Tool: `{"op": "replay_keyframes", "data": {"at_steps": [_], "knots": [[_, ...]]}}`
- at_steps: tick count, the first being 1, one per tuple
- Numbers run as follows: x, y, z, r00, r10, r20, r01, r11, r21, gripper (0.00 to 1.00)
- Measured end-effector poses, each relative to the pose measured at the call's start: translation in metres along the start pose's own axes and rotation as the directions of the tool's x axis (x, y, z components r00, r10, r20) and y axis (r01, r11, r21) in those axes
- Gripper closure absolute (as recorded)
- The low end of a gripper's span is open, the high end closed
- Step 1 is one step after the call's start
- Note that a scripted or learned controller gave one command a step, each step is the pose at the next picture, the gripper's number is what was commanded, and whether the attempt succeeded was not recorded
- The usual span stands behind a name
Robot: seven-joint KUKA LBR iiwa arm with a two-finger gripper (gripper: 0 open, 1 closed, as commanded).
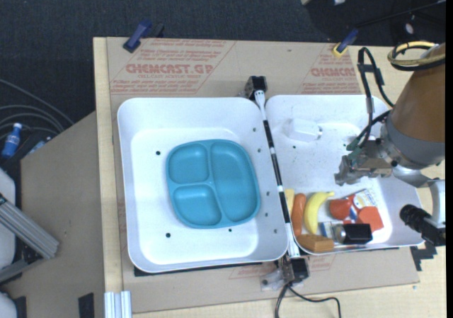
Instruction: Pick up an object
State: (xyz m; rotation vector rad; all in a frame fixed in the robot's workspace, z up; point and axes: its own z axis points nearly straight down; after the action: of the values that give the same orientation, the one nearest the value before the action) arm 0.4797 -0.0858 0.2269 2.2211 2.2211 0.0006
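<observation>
My gripper hangs over the right bin, just above a heap of objects at the bin's front. The heap holds a yellow banana, an orange-red sausage-shaped piece, a red and white packet, a black block and a brown piece. The fingers point down toward the red packet's upper left edge. Nothing shows between them. A small white object lies at the back of the right bin.
The left bin holds a blue divided plate near its middle. A black rail runs between the two bins. Cables trail from the arm above the right bin's back corner.
</observation>
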Motion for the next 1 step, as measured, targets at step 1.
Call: {"op": "replay_keyframes", "data": {"at_steps": [1], "knots": [[-0.0371,-0.0003,-0.0168,1.0,0.001,0.001,-0.001,1.0,-0.001,1.0]]}}
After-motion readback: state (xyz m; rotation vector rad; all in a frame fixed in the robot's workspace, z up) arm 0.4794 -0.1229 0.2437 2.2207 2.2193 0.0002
